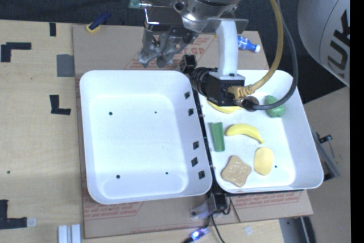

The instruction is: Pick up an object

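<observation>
My gripper (160,57) hangs high over the cardboard just past the far rim of the left bin (86,122), with nothing visibly in it. The right bin (305,139) holds the loose objects: a green stick (216,136) by the divider, a yellow banana (245,131), a yellow oval piece (263,160), a tan biscuit-shaped piece (235,171) and a small green lump (275,108) at the far side. Part of another yellow piece (218,106) pokes out from under the black block on the arm.
The arm's black block and yellow hose (239,89) hang over the right bin's far left corner. A blue-and-white item (248,44) lies beyond the right bin. A blue-and-yellow item (98,21) rests at the cardboard's far left edge.
</observation>
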Tool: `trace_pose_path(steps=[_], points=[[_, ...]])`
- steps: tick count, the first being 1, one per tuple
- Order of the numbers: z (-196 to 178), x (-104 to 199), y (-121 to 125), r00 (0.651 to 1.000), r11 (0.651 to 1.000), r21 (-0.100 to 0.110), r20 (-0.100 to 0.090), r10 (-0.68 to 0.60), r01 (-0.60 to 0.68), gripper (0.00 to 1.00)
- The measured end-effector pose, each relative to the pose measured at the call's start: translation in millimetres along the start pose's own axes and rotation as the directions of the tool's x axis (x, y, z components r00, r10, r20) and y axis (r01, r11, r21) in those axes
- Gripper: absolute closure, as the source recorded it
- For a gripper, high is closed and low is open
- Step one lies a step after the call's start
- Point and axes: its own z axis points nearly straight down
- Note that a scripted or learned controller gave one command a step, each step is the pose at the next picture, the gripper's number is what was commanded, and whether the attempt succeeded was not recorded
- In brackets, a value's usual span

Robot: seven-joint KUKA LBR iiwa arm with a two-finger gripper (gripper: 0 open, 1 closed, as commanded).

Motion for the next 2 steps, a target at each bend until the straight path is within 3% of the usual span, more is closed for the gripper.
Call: trace_pose_path(steps=[1, 2], points=[[236, -2, -5, 1.000, 1.000, 0.026, 0.014, 0.003, -0.003, 1.00], [166, -1, -2, 1.000, 1.000, 0.008, 0.003, 0.000, 0.000, 1.00]])
